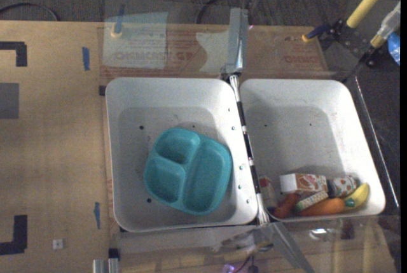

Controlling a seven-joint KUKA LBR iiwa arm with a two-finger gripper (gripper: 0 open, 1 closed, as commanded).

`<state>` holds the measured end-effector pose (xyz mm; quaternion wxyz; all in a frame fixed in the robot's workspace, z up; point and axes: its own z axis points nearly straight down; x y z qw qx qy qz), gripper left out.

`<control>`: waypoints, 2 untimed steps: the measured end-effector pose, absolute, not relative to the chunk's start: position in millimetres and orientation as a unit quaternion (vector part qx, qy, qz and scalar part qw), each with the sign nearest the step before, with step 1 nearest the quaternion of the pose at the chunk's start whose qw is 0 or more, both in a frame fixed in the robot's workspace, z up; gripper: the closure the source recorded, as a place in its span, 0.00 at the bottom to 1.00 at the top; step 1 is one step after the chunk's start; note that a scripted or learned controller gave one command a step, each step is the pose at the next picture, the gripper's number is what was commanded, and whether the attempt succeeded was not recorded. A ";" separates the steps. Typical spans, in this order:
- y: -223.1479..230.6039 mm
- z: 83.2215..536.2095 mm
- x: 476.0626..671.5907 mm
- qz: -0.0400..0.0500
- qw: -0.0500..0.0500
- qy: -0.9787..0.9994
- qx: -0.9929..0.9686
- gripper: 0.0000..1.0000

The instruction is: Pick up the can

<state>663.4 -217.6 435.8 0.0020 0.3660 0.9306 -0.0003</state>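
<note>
Can sits in right bin at table's front edge
A banana lies just beside it; a teal tray lies in the left bin.

My target, the can: small, w/ a patterned multicolor label, light top. Sits in the right bin near its front right corner, among other items along the front wall. Looks upright or slightly tilted; can't tell which. A banana lies just beside it on the right.
</note>
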 end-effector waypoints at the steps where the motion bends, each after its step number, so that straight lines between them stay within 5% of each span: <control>1: -220.2 436.1 648.6 0.000 0.002 0.958 0.286 1.00; 2: -224.5 435.9 659.7 0.000 0.004 0.950 0.313 1.00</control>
